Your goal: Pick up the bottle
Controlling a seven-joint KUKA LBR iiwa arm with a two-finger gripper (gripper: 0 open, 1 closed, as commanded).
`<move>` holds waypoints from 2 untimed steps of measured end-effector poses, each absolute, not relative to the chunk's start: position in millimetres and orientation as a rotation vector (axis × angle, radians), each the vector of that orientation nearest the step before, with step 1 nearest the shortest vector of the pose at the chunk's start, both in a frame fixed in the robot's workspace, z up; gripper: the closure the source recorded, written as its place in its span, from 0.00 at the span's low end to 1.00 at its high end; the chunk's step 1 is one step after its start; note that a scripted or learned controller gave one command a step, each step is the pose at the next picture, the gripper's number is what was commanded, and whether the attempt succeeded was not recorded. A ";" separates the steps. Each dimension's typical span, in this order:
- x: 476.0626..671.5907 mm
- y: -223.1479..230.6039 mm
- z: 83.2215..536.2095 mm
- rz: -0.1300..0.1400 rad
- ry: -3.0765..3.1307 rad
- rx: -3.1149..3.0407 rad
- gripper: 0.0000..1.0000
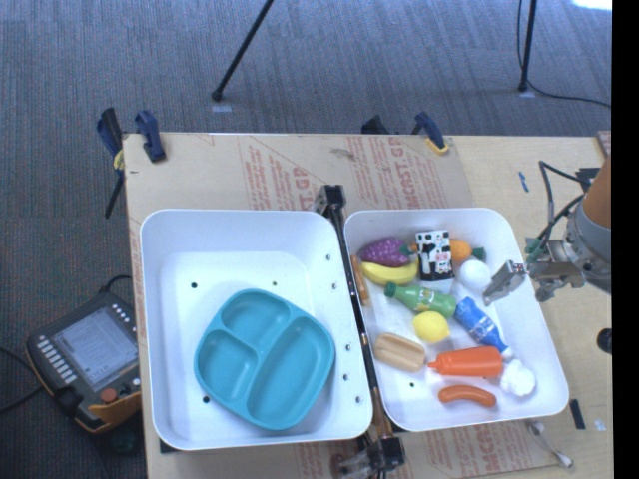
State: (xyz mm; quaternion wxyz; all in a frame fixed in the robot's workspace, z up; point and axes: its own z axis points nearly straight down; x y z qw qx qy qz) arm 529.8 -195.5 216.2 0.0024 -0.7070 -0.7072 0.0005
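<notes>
Your green bottle (420, 297) is lying on its side mid right bin (534, 352), between the milk carton (433, 254) and lemon (431, 326); the gripper (517, 277) hovers well to its right over the rim, fingers spread, gripping nothing.

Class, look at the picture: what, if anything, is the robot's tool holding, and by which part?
Nothing. The tool hangs over the right bin's edge, apart from the green bottle.
</notes>
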 end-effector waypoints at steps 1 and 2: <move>560.3 -194.5 95.4 0.003 -2.186 -2.247 0.00; 560.8 -195.1 105.7 0.002 -2.183 -2.249 1.00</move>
